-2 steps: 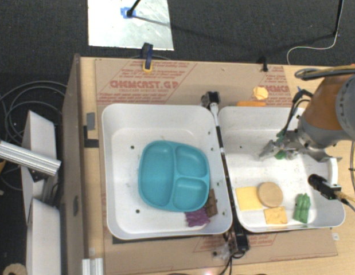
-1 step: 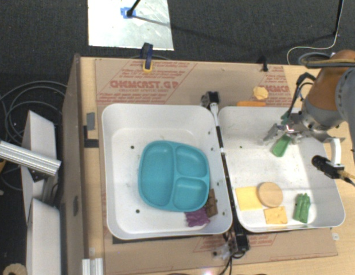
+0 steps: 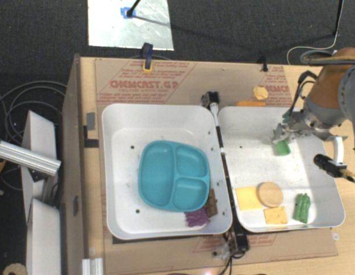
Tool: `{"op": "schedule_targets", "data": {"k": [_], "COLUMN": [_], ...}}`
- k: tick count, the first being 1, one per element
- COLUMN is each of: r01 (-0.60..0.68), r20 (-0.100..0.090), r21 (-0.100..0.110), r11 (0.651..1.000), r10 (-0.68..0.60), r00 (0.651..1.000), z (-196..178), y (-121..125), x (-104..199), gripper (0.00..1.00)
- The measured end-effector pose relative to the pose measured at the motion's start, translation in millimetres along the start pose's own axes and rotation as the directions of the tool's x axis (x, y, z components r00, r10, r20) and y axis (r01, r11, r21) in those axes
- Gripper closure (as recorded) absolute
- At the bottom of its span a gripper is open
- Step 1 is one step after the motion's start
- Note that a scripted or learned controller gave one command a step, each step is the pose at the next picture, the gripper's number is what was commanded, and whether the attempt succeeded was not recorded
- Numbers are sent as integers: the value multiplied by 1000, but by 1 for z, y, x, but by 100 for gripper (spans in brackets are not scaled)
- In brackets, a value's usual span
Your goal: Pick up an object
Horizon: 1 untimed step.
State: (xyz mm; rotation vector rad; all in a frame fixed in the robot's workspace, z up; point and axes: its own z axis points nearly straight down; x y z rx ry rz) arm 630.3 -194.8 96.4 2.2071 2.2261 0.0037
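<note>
The gripper [image 3: 282, 135] was seen poised directly above a small green block [image 3: 282, 148], though the jaws' state could not be told.

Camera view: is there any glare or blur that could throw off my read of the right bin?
Camera view: bright glare on the shiny sheet on the floor behind the bench, well clear of the bins; the right bin is evenly lit with soft shadows; the gripper and the green object under it look slightly soft, so contact between them is unclear.
</note>
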Motion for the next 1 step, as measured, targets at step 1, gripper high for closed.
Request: {"op": "schedule_targets", "data": {"k": [1], "r01": [1], "r20": [-3], "r21": [-1], "r11": [1000], "r10": [-1], "r00": [1000], "z": [-63], "y": [19], "x": [69], "gripper": [100]}}
